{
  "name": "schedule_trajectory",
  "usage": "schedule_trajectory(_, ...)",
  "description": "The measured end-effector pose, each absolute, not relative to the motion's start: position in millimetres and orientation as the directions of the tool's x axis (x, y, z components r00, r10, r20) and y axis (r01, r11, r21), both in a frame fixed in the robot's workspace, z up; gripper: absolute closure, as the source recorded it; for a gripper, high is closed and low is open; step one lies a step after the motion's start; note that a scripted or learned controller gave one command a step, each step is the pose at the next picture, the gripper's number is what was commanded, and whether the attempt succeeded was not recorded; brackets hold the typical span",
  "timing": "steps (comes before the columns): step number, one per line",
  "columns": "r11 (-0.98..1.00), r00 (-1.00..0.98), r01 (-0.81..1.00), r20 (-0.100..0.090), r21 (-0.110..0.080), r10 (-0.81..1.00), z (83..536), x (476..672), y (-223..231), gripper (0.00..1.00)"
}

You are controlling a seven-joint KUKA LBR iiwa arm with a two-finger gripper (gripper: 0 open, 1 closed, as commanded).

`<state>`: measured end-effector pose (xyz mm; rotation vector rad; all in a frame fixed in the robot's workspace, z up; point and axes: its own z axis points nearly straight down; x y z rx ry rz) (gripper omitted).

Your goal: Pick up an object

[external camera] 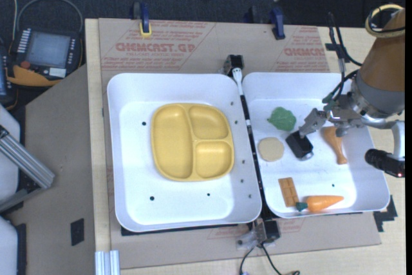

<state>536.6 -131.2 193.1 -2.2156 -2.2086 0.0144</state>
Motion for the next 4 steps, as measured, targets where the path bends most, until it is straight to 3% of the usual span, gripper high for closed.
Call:
schedule_trajectory(1,0.0,0.0,1.0,0.001,-0.001,1.0,200.8,539.8,-130.8,0.0)
schedule_trajectory(3,-0.001,0.001,1.0,0.002,-0.007,1.0,97.8,541.8,-133.5,0.0)
schedule_trajectory(4,-0.001,0.001,1.0,0.002,-0.005,1.0,83.5,541.1,-133.1,0.0)
